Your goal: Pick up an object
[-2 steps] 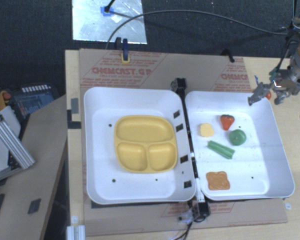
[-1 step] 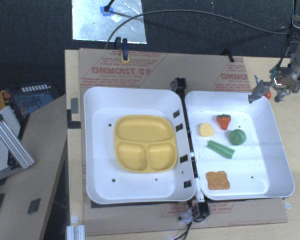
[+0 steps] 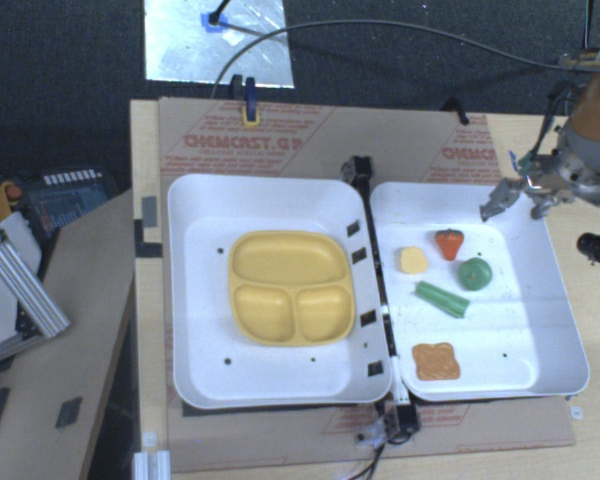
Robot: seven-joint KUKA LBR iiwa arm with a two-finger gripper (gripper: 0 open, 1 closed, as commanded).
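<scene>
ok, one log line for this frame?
gripper: open, above right white bin far corner | holding: nothing | nearest: small red pepper toy | yellow divided tray: left bin

Arm reaches in from right; gripper hangs low, fingers spread.

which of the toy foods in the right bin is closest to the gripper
The red-orange piece; it lies at the top of the group, just below the gripper. The others lie farther down the right bin.

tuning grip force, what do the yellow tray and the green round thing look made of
Yellow tray: likely moulded plastic, smooth and slightly glossy, with soft rounded compartment edges. Green round thing: probably plastic toy food, with a small bright highlight on top; too small to be sure.
</scene>
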